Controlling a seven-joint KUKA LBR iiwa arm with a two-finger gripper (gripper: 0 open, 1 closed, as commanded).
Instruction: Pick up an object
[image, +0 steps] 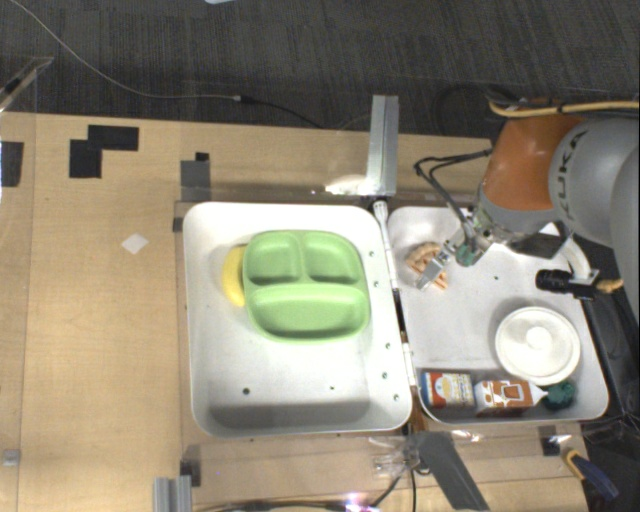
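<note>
Carton (475, 392) lies on its side along the near wall of the right bin (450, 330). Its label is white, brown and orange, and the print is too small to read. A dark green thing (562, 396) sits just beside its right end, in the bin's near right corner; its shape cannot be made out.

White bowl (537, 342): round, upright, behind the carton on the bin's right side and apart from it. No marking is legible.

Left bin (280, 380): a green plate (303, 283) with three compartments lies flat in the far half. A yellow thing (232, 277) shows at the plate's left edge, touching it and partly hidden beneath it. Its kind cannot be confirmed.

Small tan item (427, 264), with an orange patch, lies in the far left part of the right bin, close to the wall shared with the left bin. It is blurred and carries no readable label.

Gripper (465, 250) is low over the bin, just right of the tan item. Contact between them cannot be judged, nor can it be told whether the gripper is released or clenched.

Arm (600, 170) enters from the right, with its orange band (520, 165) above the gripper. The frame edge cuts the arm off. Dark lettering on its grey casing is seen in part and cannot be read in full.
</note>
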